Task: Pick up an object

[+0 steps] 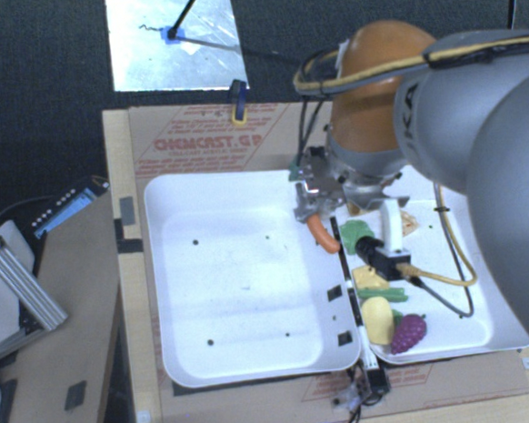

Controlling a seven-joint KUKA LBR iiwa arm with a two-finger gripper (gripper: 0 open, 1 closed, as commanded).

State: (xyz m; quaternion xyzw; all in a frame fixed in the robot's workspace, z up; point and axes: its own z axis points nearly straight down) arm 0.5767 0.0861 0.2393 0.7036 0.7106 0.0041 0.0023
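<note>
Two shallow white bins sit side by side on a sheet of printed cardboard (pixel 206 139). The grey arm (pixel 477 134), with its orange band, reaches in from the right and covers much of the right bin (pixel 451 324). The gripper (pixel 311 202) hangs low over the divide between the bins, towards their far end. Whether it is open or closed cannot be told from this angle, because the wrist above hides its tip. Just below it in the view, an orange carrot (pixel 324 235) lies tilted at the right edge of the left bin (pixel 234 290), close to the gripper. It is unclear whether the two touch, and nothing shows the carrot being held. In the right bin, a green leafy toy (pixel 353 231) sits just beside the carrot, with a pale wedge-shaped piece (pixel 408 224) further right. Nearer the front wall lies a flat yellow piece (pixel 370 280) with a green strip (pixel 391 293) against it. Then come a rounded yellow fruit (pixel 378 320) and a purple bunch of grapes (pixel 408 332), touching each other.
</note>
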